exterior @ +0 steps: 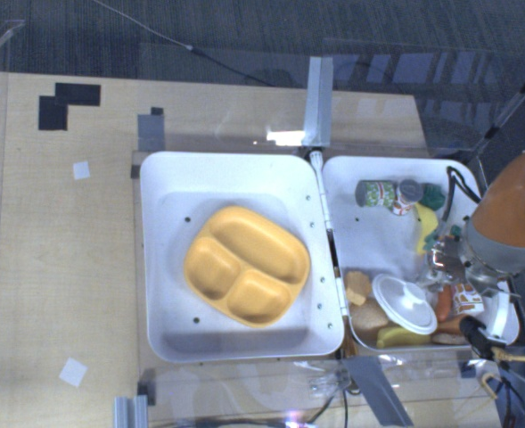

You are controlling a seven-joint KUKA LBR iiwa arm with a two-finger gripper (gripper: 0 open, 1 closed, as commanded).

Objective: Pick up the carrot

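Note:
The carrot (445,304), a short orange-red piece, lies near the front right of the right bin (369,239), between a white round lid (406,302) and a small labelled box (468,300). The gripper (439,264) reaches in from the right under the orange-banded wrist (512,205). Its metal tip hangs just behind the carrot and partly hides the items beneath it.
The left bin (168,239) holds a yellow divided tray (246,264). The right bin also holds a lying can (380,193), a green item (434,194), a yellow piece (429,225), bread-like lumps (362,300) and a banana (403,336). Black cables (463,185) loop near the arm.

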